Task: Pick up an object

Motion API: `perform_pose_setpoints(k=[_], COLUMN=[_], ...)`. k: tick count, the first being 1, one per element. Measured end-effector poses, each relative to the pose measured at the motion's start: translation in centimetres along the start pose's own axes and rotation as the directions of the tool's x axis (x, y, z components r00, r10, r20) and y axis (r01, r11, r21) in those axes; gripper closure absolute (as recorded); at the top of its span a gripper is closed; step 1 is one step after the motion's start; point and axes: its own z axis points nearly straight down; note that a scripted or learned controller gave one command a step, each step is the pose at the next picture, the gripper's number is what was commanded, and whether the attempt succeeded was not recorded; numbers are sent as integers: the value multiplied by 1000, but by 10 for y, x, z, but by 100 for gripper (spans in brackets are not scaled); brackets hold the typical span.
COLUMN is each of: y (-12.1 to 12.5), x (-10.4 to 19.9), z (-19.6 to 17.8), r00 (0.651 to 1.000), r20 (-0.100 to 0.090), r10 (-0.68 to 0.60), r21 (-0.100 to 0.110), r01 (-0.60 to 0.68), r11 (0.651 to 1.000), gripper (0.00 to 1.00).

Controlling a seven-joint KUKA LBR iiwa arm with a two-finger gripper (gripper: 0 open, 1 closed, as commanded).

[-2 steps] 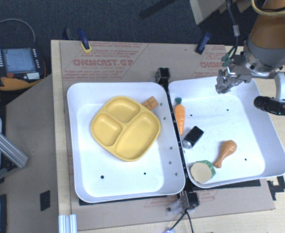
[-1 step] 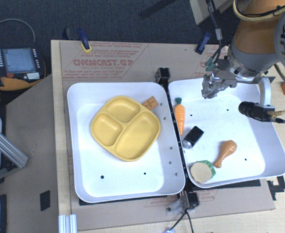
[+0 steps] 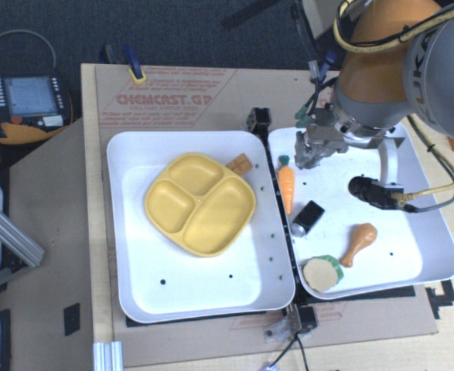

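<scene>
Camera view puts my gripper (image 3: 308, 154) at one o'clock of the carrot (image 3: 286, 185); whether it is released or clenched, I cannot tell. The carrot looks light, stiff and smooth; I would take it across its thick middle.

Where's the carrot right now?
The carrot lies in the right bin along its left wall, green top pointing away from the camera, just below-left of the gripper and above the black block.

Two bins side by side on bench. Left bin (image 3: 126, 230) – divided plate (image 3: 200, 204) at centre, small block (image 3: 239, 164) touching its far right edge. Right bin (image 3: 428, 257) – carrot (image 3: 286, 185) along left wall, black block (image 3: 310, 214) just right of it, round piece (image 3: 322, 273) at near left corner, drumstick (image 3: 358, 243) right of that. Gripper (image 3: 308, 154) above far left part, near carrot top.
</scene>
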Motion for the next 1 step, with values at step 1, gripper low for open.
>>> perform_pose_setpoints(k=[1], y=[-20], x=[52], z=[16], r00=[1000], r20=[0], r10=[0], r21=[1], r01=[0], r11=[1000], gripper=[100])
